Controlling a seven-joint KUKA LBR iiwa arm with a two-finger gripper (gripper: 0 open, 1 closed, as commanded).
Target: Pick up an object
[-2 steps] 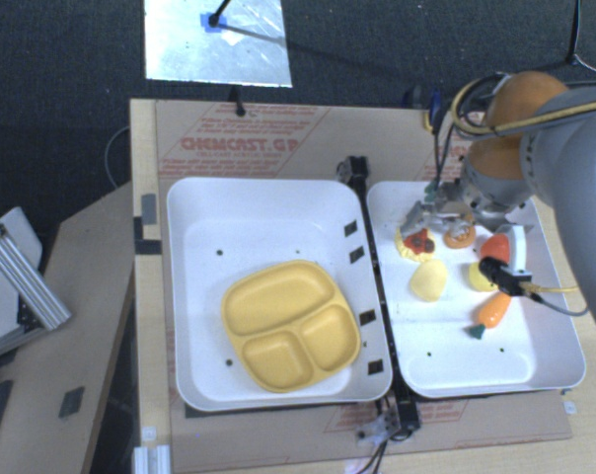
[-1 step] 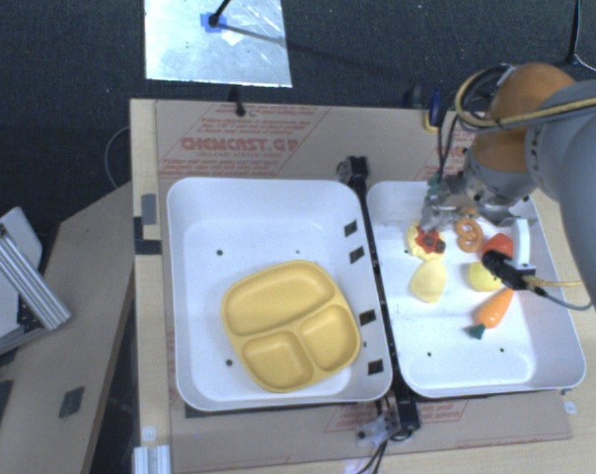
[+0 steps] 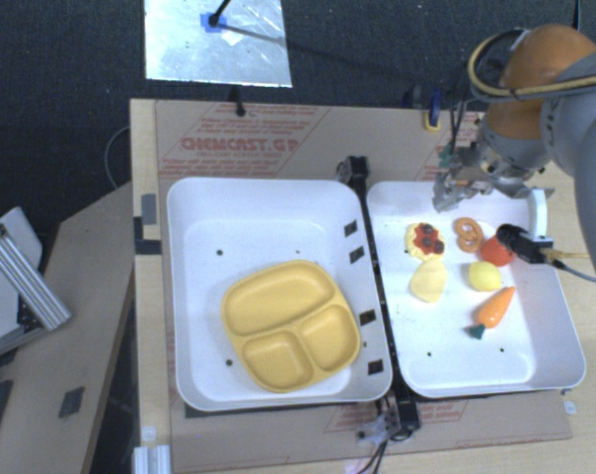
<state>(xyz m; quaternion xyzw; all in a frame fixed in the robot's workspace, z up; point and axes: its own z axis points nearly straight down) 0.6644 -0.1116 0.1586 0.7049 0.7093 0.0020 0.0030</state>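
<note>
The gripper (image 3: 454,192) hangs over the far edge of the right bin (image 3: 535,363); whether it is wide or narrow cannot be told. Six toy foods lie below it: one pizza slice (image 3: 426,238), one pretzel (image 3: 468,233), one tomato (image 3: 495,252), one lemon (image 3: 484,276), one pale pear-like piece (image 3: 428,282) and one carrot (image 3: 493,308). The left bin (image 3: 209,215) bears one yellow tray (image 3: 290,324) (three compartments).

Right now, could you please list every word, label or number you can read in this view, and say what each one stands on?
"CHEMCAST GP": red print on the brown board under the white bins, behind the left one.
Fainter red print repeats elsewhere on that board, as at its front edge: too blurred to read.
The yellow tray and toy foods, such as the carrot, carry no readable text.
</note>
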